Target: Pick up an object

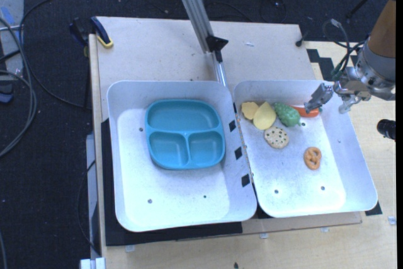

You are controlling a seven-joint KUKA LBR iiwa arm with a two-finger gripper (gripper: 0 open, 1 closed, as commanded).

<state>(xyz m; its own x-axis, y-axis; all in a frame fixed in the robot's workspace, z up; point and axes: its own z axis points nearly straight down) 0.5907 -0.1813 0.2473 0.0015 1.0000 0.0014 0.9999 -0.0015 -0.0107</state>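
Observation:
The right bin (302, 189) holds several small toy foods. Two yellow pieces (259, 114) lie at its back left, with a green lumpy piece (288, 115) beside them. A thin orange-red piece (308, 112) sits just right of the green one. A speckled cookie (276, 137) lies in front of them, and an orange pretzel (312, 157) further right. My gripper (318, 99) comes in from the right and hangs over the bin's back edge, directly above the orange-red piece. I see nothing held in it.
In the left bin (170, 195) lies a blue tray (186, 133) with three compartments. A slanted metal pole (192, 0) rises behind the bins, its foot between them. Cables and a black clamp (301, 41) lie on the bench behind.

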